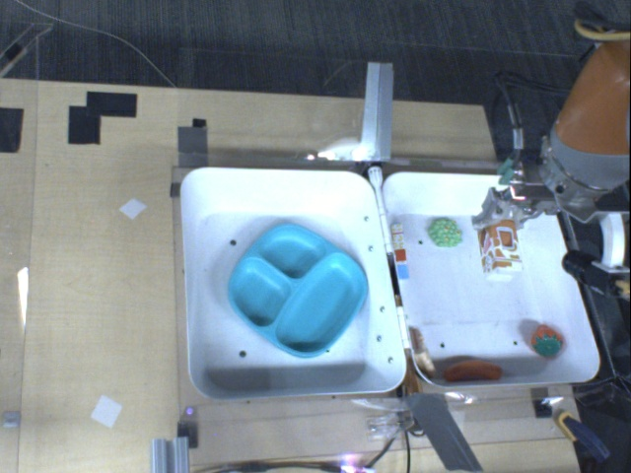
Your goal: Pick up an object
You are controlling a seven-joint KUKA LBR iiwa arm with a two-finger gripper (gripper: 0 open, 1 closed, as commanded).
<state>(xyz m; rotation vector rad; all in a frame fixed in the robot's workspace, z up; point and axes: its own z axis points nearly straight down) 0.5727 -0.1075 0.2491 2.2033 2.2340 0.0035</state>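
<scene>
One white-and-orange packet [501, 248] hangs just under the gripper [502, 208], over the right bin [588, 355]; jaws' state cannot be told. Step looks like lift or early grasp. Next move calls for a straight raise, confirming the packet comes along. Green ball [445, 232] nearby; blue divided tray [298, 289] sits in the left bin [202, 200].

The arm [599, 116] enters at the right as a rounded orange band above a pale grey wrist collar. Below it sits a silvery metal claw [503, 208] with small teal-green fittings. Dark cables trail along the arm's side, beside black and white housing parts.
</scene>
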